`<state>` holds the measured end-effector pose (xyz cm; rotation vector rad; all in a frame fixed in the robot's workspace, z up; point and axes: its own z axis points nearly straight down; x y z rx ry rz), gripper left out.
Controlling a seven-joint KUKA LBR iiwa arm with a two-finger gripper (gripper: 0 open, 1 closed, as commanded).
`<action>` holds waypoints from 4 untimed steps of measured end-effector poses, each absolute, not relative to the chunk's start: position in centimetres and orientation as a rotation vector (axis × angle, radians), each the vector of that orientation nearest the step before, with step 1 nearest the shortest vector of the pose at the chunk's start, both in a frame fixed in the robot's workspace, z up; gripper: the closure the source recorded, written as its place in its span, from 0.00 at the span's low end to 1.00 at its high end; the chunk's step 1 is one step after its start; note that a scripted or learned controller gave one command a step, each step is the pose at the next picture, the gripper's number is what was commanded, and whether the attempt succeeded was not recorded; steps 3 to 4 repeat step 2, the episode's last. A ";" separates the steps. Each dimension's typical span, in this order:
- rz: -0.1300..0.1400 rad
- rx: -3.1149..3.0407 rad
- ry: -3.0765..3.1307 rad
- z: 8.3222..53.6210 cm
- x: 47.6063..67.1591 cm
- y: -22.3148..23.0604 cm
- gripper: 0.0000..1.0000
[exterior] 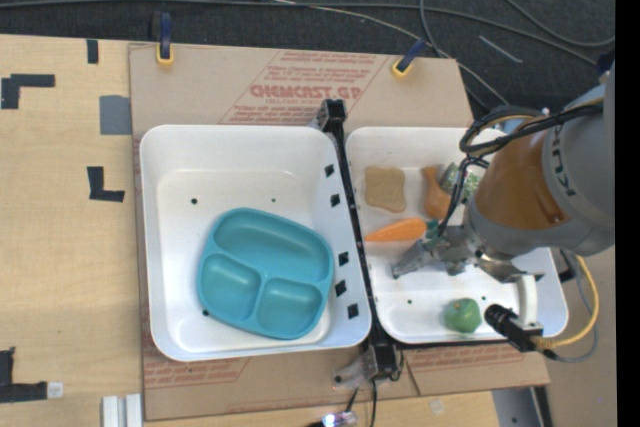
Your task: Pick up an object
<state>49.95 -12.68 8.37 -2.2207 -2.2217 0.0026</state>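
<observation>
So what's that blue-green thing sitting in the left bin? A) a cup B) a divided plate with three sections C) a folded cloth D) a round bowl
B: the teal plate lies flat in the left bin and shows three moulded compartments, one large and two smaller.

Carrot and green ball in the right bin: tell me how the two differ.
Colour: the carrot is orange, the green ball green. Shape: the carrot is long and tapered, lying on its side; the green ball is round. Place: the carrot lies mid-bin, close beside the tool; the green ball sits near the front wall, apart from the tool. Both rest on the floor of the right bin, neither lifted.
</observation>
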 end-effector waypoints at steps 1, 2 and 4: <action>0.001 -2.224 -2.223 9.6 50.0 -12.7 1.00; -0.002 -2.223 -2.222 14.7 49.1 -13.0 1.00; -0.002 -2.223 -2.222 14.7 49.1 -13.0 1.00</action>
